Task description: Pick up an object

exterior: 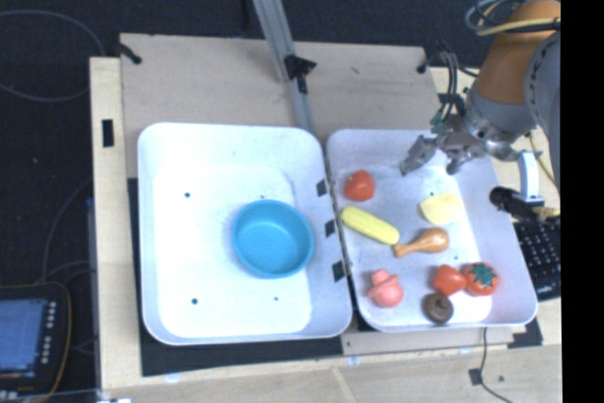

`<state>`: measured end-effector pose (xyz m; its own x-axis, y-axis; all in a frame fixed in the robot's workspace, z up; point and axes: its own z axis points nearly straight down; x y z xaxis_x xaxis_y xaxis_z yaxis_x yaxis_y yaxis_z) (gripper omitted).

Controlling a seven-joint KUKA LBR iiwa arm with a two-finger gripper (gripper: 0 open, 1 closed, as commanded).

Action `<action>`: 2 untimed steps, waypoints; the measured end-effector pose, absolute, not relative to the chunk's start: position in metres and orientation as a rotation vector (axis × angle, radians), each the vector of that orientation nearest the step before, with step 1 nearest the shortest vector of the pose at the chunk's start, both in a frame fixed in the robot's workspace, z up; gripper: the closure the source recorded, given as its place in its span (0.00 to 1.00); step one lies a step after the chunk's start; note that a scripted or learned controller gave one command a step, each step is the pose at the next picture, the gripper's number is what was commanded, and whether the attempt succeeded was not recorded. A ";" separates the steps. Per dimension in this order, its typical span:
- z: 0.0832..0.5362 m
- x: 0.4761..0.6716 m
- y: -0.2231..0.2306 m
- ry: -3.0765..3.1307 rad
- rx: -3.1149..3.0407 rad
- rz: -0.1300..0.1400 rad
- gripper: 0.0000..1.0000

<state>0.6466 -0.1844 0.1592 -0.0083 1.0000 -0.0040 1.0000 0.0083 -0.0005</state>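
Two shallow white bins stand side by side on the bench. In the left bin [189, 156] there is a blue bowl [273, 238], upright, a little right of the middle of that bin. The right bin [377, 146] holds all the small toy foods. A red tomato [359, 186] lies near the left wall of this bin, in its far half. Just nearer than it lies a yellow banana [369, 226], tilted, and to the right of the banana is a brown chicken drumstick [423, 243]; I cannot tell if the two touch. A pale yellow piece [441, 208], maybe cheese or a lemon, lies just beyond the drumstick. In the near part of the bin there is a pink object [384, 289] on the left, a dark brown round thing [437, 307] close to the near wall, and two red pieces, a plain red one [449, 279] and just right of it a red one with a green top [479, 277], like a strawberry; they lie next to each other. The arm comes in from the right, and the gripper [430, 157] hangs over the far right part of the right bin, beyond the pale yellow piece and apart from it. Its two fingers are spread and there is nothing between them. A grey metal pole [269, 9] rises at a slant from the far side of the bench.
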 end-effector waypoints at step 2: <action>0.125 0.649 -0.188 2.223 2.199 0.001 1.00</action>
<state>0.6490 -0.1877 0.1248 -0.0107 0.9999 -0.0098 0.9999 0.0108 0.0106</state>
